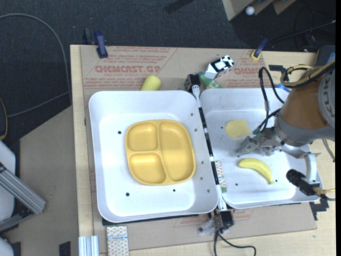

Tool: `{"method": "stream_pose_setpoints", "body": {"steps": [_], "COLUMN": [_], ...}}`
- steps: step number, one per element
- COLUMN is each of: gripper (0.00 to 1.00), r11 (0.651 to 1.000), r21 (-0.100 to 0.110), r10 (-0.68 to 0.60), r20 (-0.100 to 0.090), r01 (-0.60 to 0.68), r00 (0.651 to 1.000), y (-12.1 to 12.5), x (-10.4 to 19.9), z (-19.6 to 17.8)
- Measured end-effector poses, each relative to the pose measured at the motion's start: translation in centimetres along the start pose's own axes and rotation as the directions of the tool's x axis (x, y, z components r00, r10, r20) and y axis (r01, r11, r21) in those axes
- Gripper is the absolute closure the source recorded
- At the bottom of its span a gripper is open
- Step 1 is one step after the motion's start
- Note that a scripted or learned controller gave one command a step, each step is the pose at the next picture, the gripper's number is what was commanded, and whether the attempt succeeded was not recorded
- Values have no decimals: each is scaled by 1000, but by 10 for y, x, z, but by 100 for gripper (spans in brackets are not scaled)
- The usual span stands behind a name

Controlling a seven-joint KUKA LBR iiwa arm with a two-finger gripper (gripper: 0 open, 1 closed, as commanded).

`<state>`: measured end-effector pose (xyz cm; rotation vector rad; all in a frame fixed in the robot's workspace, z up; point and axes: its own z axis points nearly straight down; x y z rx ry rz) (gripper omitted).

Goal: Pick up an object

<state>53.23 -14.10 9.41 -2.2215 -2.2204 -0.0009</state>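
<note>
Arm's in from the right of the frame, pincer (250,145) down inside the right bin (234,193), tips low near the bin floor. You can't tell from this angle whether it's spread or closed: wrist and cabling blur the tips. Nothing visibly between them, so don't count a grasp.

Candidates in that bin: banana (256,169) just below the pincer, lying flat with its tip toward lower right; a flat yellow disc-shaped piece (237,127) just above the pincer, toward upper left. Pincer sits between the two, apparently touching neither.

Left bin (106,159) has the yellow divided plate (160,152) at centre, well apart from the arm.

My read: approach/descent step, grasp not made. Next you need to pick one target, probably the banana, centre over its middle, align across the narrow width, then close and lift.
</note>
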Motion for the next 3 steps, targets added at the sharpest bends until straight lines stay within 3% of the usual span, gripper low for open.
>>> {"method": "stream_pose_setpoints", "body": {"steps": [1, 2, 3], "gripper": [0, 100, 100], "r11": [1000, 1000, 1000], "r21": [3, 0, -2], "r10": [-1, 1, -2], "r20": [-1, 0, 0], "r01": [1, -1, 2], "r00": [1000, 1000, 1000], "y": [-44, -44, 37], "x": [41, 41, 116], "z": [10, 0, -91]}}
